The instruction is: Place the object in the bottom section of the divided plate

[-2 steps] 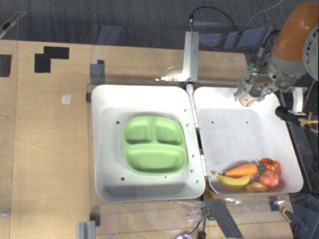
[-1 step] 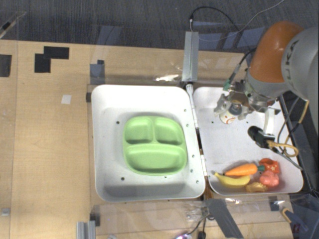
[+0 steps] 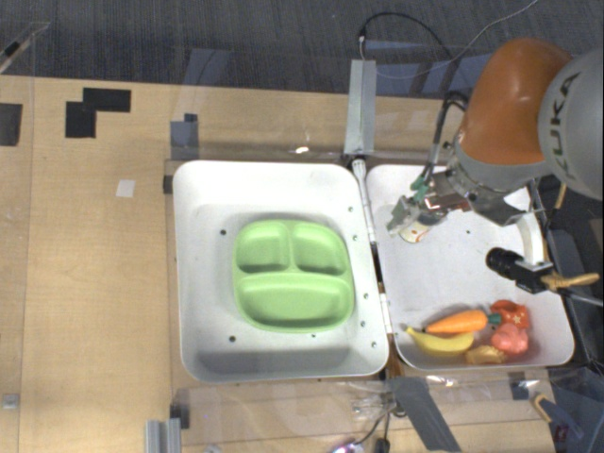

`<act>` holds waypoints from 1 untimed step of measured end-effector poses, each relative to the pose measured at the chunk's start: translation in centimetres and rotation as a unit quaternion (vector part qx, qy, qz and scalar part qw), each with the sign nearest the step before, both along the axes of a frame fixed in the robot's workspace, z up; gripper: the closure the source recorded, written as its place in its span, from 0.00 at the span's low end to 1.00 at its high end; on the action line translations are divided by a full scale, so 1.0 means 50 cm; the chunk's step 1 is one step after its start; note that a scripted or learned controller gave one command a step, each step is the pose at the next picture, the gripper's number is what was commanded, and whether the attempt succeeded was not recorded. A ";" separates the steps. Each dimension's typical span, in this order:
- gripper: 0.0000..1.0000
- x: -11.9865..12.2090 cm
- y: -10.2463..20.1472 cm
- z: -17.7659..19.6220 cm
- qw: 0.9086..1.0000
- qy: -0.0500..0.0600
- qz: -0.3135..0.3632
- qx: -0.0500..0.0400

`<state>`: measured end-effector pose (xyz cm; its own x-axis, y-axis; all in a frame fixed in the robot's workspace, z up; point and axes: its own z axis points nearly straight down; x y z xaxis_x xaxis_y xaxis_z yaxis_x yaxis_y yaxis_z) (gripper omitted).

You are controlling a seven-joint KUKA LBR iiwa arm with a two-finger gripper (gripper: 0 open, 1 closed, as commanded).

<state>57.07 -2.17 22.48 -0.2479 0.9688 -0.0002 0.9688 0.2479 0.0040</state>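
Gripper [image 3: 411, 217] mine, fingers unclear, is hovering over the right bin [image 3: 477, 262], far from toy food [image 3: 472, 331]; the green plate [image 3: 292, 274] is waiting left.

Two shallow white bins sit side by side: a left bin [image 3: 198, 253] and a right bin [image 3: 453, 272]. One green divided plate [image 3: 291, 274] with three sections lies left of the single gripper [image 3: 413, 217]. Below the gripper: one carrot [image 3: 457, 323], one banana [image 3: 442, 342], and several reddish toy foods [image 3: 510, 328], too clustered to count.
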 end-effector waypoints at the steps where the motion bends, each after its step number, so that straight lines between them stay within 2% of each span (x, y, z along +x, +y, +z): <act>1: 1.00 -0.086 0.140 -0.079 1.000 0.001 -0.006 0.000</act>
